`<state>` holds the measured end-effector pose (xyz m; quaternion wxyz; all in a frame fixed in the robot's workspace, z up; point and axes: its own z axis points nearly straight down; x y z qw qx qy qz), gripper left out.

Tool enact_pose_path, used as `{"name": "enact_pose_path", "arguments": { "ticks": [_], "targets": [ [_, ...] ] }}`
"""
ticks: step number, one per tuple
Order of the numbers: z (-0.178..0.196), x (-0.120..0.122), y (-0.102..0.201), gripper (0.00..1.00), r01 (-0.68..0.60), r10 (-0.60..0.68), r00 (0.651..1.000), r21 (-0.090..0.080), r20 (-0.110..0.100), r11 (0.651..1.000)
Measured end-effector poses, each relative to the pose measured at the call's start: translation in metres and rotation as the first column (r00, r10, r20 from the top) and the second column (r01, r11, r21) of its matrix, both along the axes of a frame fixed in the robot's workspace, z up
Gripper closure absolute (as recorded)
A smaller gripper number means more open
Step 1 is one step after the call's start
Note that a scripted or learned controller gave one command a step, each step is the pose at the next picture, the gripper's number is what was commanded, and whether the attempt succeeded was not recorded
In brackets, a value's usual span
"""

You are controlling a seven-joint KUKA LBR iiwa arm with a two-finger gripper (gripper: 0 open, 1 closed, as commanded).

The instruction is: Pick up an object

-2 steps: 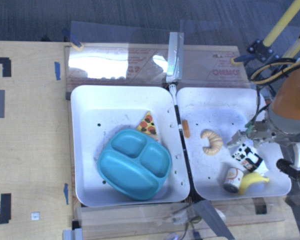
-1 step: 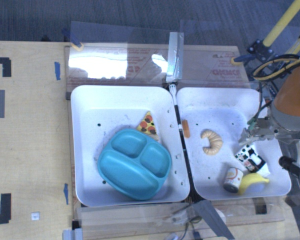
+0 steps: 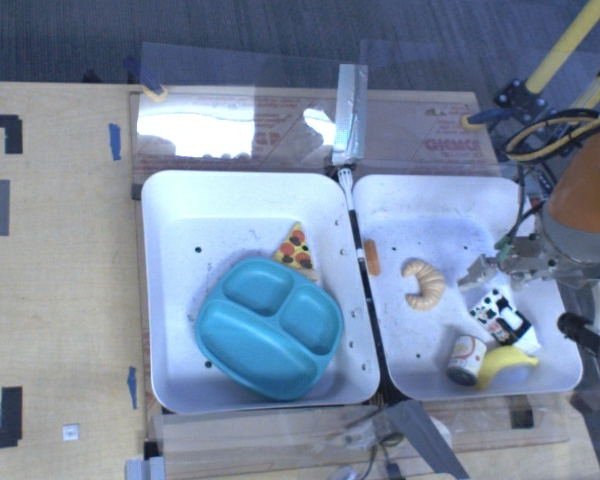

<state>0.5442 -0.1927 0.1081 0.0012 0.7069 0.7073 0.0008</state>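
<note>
Yellow first, nearest my side of the right bin point(image 3: 540, 383): a banana-like toy point(image 3: 502, 367) lying against a small printed can point(image 3: 466, 359), both at the front edge. Just behind them, a black-and-white patterned block point(image 3: 500, 315). Further in, a croissant point(image 3: 425, 283) sits alone mid-bin, and a small orange piece point(image 3: 372, 258) lies by the divider.

Gripper point(image 3: 483, 269) hangs low over the right bin, between croissant and patterned block, near both. Cannot tell whether its fingers stand apart or together; nothing visibly between them.

Left bin point(image 3: 170, 268): teal divided tray point(image 3: 270, 326), pizza-slice toy point(image 3: 296, 248) touching its far rim.

Judgement: nothing lifted yet. Every object rests on a bin floor. Approach looks made; the grasp and the lift remain. Likely target croissant or block, uncertain which.
</note>
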Motion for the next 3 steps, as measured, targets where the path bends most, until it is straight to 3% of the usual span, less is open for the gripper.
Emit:
{"name": "enact_pose_path", "arguments": {
  "ticks": [1,2,3],
  "targets": [
    [-0.020,-0.028,-0.007,0.00,-0.069,0.069,0.998,0.005,0.003,0.998],
    [-0.010,-0.028,-0.009,1.00,-0.066,0.066,0.998,0.000,0.006,0.998],
    [0.103,-0.037,0.082,1.00,-0.070,0.070,0.998,0.001,0.007,0.998]
  ]
}}
